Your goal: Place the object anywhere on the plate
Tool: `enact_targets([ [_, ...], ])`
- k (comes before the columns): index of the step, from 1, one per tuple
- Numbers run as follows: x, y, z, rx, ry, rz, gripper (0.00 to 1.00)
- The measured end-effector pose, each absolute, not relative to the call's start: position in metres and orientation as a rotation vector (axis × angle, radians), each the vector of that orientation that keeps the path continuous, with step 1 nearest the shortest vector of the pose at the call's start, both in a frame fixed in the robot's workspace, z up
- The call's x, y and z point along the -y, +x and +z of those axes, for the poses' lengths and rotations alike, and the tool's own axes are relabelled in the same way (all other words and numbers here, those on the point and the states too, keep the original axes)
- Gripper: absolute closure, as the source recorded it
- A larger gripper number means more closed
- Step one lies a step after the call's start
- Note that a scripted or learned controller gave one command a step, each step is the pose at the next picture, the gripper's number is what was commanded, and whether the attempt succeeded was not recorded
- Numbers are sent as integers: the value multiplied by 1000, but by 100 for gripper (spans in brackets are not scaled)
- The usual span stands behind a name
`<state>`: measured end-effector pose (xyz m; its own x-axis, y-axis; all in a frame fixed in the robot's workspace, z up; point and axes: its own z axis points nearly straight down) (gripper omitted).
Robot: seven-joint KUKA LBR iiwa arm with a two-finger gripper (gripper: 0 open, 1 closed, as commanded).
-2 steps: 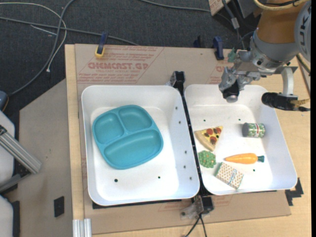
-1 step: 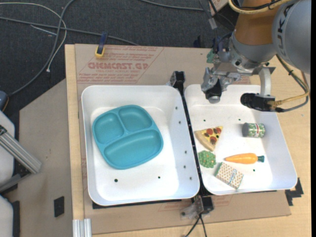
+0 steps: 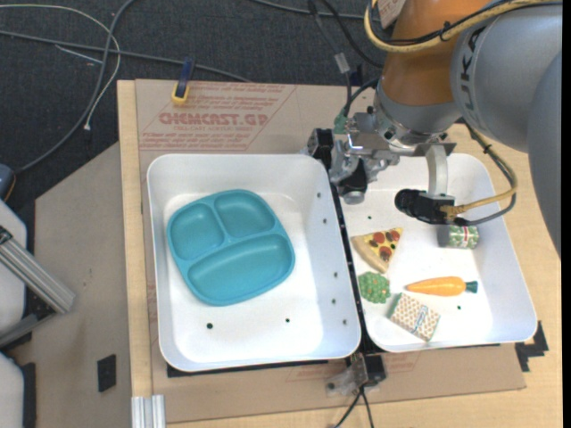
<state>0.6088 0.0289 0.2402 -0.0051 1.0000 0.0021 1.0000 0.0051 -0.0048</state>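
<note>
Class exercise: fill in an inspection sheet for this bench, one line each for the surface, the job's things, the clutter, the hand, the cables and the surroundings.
Surface: two white bins side by side, left bin and right bin, on a cardboard sheet.
Job's things: teal divided plate in the left bin; pizza slice, broccoli, carrot, patterned block and small can in the right bin.
Clutter: blue clip on the cardboard.
Hand: hand over the right bin's upper left corner; fingers unclear.
Cables: loose cable on the floor.
Surroundings: dark carpet.
</note>
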Motion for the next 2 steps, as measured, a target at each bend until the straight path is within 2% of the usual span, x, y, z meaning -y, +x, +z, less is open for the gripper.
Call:
enact_targets([
  [1,-75,611,232,2224,-2214,2,100],
  [2,-105,597,215,2222,-2214,5,100],
])
